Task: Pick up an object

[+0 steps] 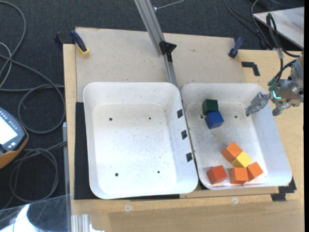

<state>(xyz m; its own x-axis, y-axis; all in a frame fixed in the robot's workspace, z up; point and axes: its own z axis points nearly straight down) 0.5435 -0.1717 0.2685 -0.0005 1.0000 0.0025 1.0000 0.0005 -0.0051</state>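
The right bin (193, 129) holds several small cubes. A dark green cube (210, 105) and a blue cube (214, 119) touch near its far middle. Toward the near right corner lies a cluster: an orange cube (232, 151), a yellow cube (243, 159), more orange cubes (254, 169) and a red-orange cube (217, 173). My gripper (267, 107) hangs over the bin's far right edge, to the right of the green and blue cubes. Its fingers (255, 104) stand apart, open, with nothing between them.
The left bin (91, 129) sits beside the right one, with black clips along the shared wall. A metal pole (152, 21) rises from the back of the bench. Blue clamps (79, 41) grip the board's far corners. Cables lie on the floor around.
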